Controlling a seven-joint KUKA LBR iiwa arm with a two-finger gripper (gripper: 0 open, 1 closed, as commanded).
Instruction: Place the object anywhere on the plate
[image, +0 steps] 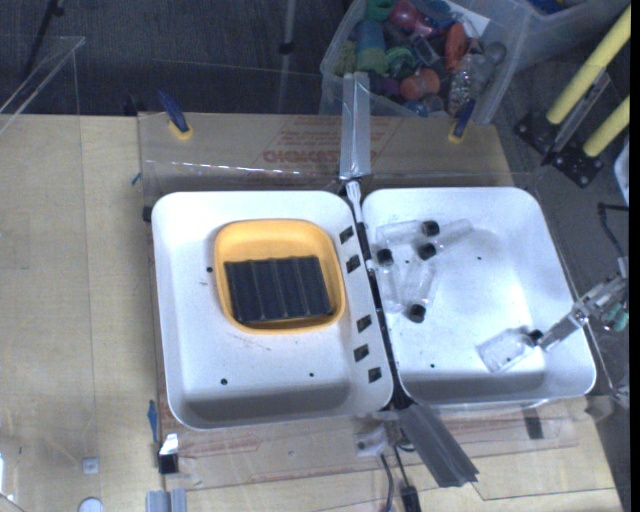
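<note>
1. Layout. Two white bins sit side by side on the desk (70, 300). The left bin (200, 370) carries a yellow plate (226, 248) towards the far edge of the desk. A dark ribbed block (278, 288) already lies flat on the plate and covers most of its floor.

2. Task item. I take the object to be the small clear bottle (503, 352) in the right bin (500, 250), towards the near right corner of the desk. It lies on its side with a dark cap at its right end. It is well apart from the plate, with the divider between the bins in the way. A cluster of similar clear bottles (410, 265) lies further left in the same bin, near the divider.

3. Hand. The hand (547, 334) reaches in from the right edge of the desk and sits at the capped end of the clear bottle. I cannot tell whether the hand is spread, pressed together or pinching the bottle, so I do not treat the bottle as held.

4. Handling. I judge the bottle to be light, thin-walled and smooth. It is likely to roll, slip or dent under a hard squeeze. I recommend taking it across the body just below the cap, where it should be stiffest.

5. Placement. Little bare plate remains. The bottle will probably rest on the ribbed block.
</note>
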